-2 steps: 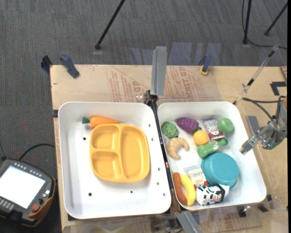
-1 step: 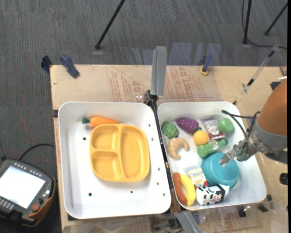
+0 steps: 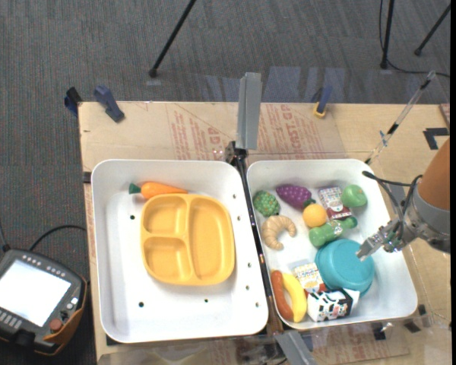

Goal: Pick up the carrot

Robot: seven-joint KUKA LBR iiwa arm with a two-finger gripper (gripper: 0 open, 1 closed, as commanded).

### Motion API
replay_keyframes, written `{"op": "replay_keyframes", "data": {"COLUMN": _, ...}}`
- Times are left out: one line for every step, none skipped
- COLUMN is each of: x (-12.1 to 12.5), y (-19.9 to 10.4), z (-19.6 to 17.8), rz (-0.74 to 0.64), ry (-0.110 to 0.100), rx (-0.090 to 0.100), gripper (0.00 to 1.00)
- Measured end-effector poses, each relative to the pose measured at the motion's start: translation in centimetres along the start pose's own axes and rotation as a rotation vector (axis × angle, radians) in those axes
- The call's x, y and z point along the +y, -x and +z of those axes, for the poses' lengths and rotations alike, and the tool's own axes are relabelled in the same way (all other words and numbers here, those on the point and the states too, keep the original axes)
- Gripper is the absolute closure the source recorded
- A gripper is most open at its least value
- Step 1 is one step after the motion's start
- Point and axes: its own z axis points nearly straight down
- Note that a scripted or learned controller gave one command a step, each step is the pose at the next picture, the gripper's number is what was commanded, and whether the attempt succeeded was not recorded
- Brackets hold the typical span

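Carrot (image 3: 158, 189) in the left bin (image 3: 106, 204), near its far wall, well apart from the arm. Lies flat on the white floor, green top pointing left, orange body running right. Sits just beside the far rim of a yellow divided plate (image 3: 188, 238), perhaps touching it; cannot tell for sure. Takes up the bin's far left part, with the plate filling the middle. Across the divider, in the right bin (image 3: 405, 284), a crowd of toy foods: a green knobbly vegetable (image 3: 266, 203) and purple grapes (image 3: 294, 195) at the far side, a small printed carton (image 3: 330, 200) and a green apple (image 3: 355, 196) further right, an orange (image 3: 314, 215) and a croissant (image 3: 276, 230) nearer the middle, a green pepper-like piece (image 3: 330, 230) beside them. Nearer the front, a teal bowl (image 3: 343, 268), a black-and-white milk carton (image 3: 330, 304), and a banana (image 3: 295, 295) lying against a red sausage (image 3: 280, 291). Gripper (image 3: 372, 247) over the right bin, reaching in from the right, its tip at the teal bowl's right rim. Holds nothing that can be made out; cannot tell whether the pincer stands wide or narrow, too blurred. Beyond the bench, on the floor at the left, a handheld control screen (image 3: 26, 299).
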Motion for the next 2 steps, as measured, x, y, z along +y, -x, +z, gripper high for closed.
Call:
{"op": "replay_keyframes", "data": {"x": 2.7, "y": -10.6, "z": -0.6, "rz": 0.096, "ry": -0.001, "rx": 0.003, "gripper": 1.00}}
{"op": "replay_keyframes", "data": {"x": 3.6, "y": -5.1, "z": -14.2, "rz": 0.189, "ry": 0.008, "rx": -0.006, "gripper": 1.00}}
